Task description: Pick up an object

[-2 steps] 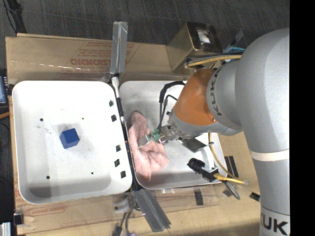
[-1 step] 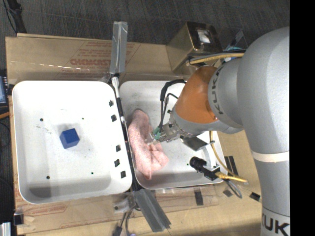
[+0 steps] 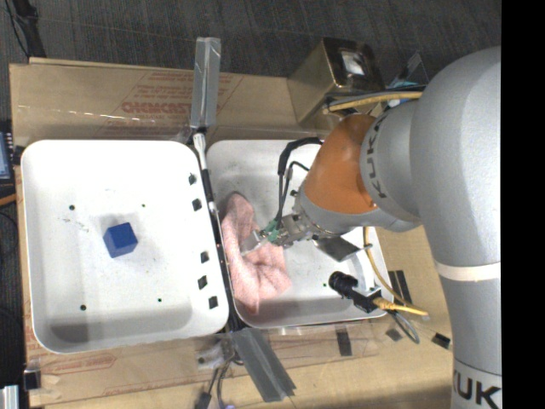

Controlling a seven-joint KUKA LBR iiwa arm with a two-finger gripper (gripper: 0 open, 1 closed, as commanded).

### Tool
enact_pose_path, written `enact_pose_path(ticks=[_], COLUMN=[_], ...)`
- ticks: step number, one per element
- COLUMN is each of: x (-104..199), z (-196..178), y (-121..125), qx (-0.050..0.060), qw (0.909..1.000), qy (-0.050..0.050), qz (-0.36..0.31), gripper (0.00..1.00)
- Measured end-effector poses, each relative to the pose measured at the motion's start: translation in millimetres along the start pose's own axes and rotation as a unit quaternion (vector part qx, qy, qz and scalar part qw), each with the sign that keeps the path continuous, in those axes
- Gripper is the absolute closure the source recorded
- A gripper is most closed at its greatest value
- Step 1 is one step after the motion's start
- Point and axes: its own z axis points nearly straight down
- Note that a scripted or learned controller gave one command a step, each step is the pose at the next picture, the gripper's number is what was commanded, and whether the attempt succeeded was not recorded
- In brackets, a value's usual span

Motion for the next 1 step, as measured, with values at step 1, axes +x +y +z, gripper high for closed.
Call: enact_pose_path(ticks=[1], x=[3.1], z=[10.6], y=[-44.2], qx=[0.000], qw=[1.0000], qy=[0.000], qz=[-0.006], gripper=[0.00])
